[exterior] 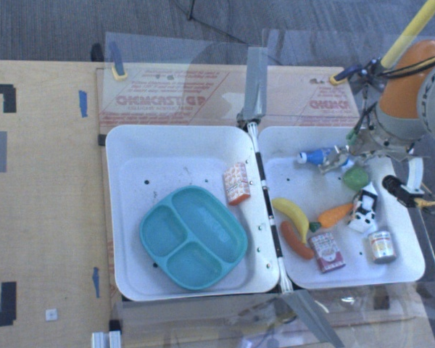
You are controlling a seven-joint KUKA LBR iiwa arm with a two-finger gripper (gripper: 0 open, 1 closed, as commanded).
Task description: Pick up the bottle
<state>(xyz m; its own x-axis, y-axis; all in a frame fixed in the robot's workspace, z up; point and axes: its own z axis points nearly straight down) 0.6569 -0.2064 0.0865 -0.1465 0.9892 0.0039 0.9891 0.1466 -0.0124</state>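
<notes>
The gripper [346, 156] sat low at the far side of the right bin [413, 270], apparently clamped on the blue bottle [315, 156], ready for lifting.

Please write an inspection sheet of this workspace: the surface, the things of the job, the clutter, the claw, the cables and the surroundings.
Surface: two white bins, left bin, right bin.
Job's things: blue bottle lying at the right bin's far side.
Clutter: teal tray and small carton in the left bin; banana, carrot, toy cow, can, red box in the right.
Claw: claw beside the bottle's end; grip unclear.
Cables: black cable on the floor.
Surroundings: grey floor, wooden bench.
</notes>
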